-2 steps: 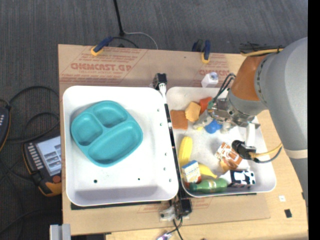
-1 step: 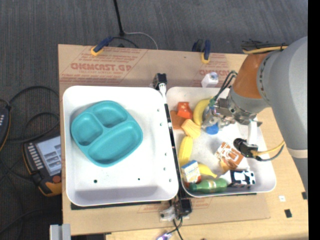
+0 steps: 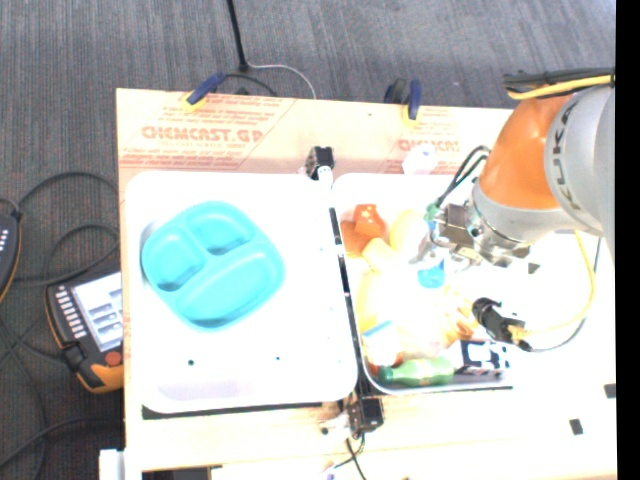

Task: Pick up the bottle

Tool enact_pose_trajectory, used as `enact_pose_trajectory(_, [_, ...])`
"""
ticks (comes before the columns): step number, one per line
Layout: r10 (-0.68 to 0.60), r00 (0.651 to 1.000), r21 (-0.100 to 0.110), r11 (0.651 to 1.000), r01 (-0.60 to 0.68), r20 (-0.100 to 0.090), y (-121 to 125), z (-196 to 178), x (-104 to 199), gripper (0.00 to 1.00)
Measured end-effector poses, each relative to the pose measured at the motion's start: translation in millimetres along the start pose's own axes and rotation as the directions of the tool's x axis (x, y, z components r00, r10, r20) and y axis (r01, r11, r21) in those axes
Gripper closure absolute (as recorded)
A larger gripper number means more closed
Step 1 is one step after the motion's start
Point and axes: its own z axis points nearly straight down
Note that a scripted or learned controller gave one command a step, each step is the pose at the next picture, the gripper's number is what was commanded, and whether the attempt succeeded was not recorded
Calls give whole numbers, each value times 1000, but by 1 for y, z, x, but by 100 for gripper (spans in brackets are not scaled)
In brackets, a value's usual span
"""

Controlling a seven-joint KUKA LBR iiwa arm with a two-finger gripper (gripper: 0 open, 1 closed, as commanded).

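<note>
bottle (image 3: 420, 371) flat at the right bin's (image 3: 352, 298) near edge, tool (image 3: 433, 260) above clutter, finger state unclear

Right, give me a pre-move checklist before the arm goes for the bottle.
1. Bottle located: cannot tell. The right bin holds a washed-out pile, and no item reads clearly as a bottle.
2. Gripper over the right bin: ok. It sits above the pile's upper part.
3. Finger state: cannot tell.
4. Clutter near the gripper: not ok. An orange item and pale items crowd it closely.
5. Green item at the bin's near edge: ok, apart from the gripper.
6. Left bin: ok. The blue divided plate lies away from the arm.
</note>
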Motion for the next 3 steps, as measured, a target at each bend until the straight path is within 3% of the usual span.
enact_pose_trajectory(1, [0, 1000, 0, 1000, 0, 0, 0, 0, 0, 0])
enact_pose_trajectory(2, [135, 991, 2, 991, -135, 0, -35, 67, -22, 0])
enact_pose_trajectory(3, [210, 978, -5, 978, -210, -4, -40, 112, -21, 0])
